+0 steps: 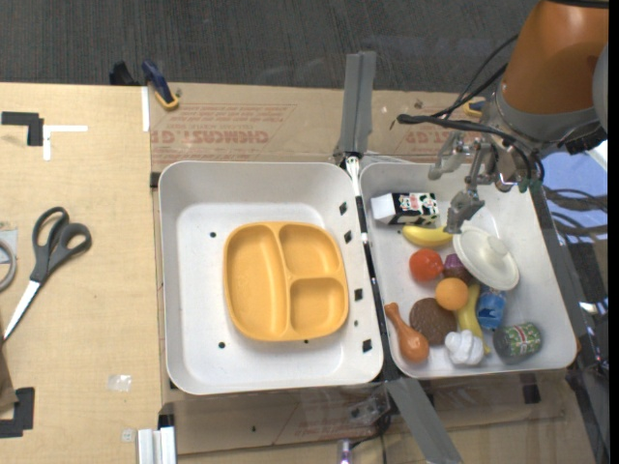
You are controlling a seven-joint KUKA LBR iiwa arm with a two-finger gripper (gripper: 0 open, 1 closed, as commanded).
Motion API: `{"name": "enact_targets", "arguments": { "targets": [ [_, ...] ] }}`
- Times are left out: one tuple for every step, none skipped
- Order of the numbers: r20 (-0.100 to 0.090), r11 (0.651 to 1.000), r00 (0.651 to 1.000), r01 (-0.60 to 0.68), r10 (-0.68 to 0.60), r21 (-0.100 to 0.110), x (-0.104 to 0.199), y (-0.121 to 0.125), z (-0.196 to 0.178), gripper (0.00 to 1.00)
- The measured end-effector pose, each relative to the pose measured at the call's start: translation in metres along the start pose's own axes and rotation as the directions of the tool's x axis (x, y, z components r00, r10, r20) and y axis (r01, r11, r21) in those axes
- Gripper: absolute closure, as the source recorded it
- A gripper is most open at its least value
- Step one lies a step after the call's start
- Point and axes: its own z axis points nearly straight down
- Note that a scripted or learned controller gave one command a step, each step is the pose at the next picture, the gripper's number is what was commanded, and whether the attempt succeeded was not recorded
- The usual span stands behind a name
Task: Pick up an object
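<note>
The right bin (pixel 551 259) holds a pile of toy food: a black and white carton (pixel 408 206), a banana (pixel 430 236), a red tomato (pixel 425 265), an orange (pixel 451 294), a white round lid (pixel 486 256), a brown round piece (pixel 430 319), a drumstick (pixel 406 334), a blue piece (pixel 491 309), a white piece (pixel 464 348) and a green can (pixel 518 339). My gripper (pixel 465 204) hangs over the bin's back half, just above the banana and the white lid's rim. Nothing shows in it.
The left bin (pixel 184 288) holds a yellow divided plate (pixel 286 280). A grey divider post (pixel 356 104) stands between the bins at the back. Scissors (pixel 46 251) lie on the bench at the far left. Cables trail from the arm (pixel 556 46) at the upper right.
</note>
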Motion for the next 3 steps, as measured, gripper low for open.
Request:
{"name": "enact_targets", "arguments": {
  "targets": [
    [-0.001,0.997,0.997,-0.076,0.076,0.0,0.029,-0.024,0.127,0.0],
    [0.004,0.997,0.997,-0.073,0.073,0.001,0.027,-0.023,0.117,1.0],
    [0.002,0.932,0.932,-0.363,0.363,0.0,0.018,-0.018,0.133,1.0]
  ]
}}
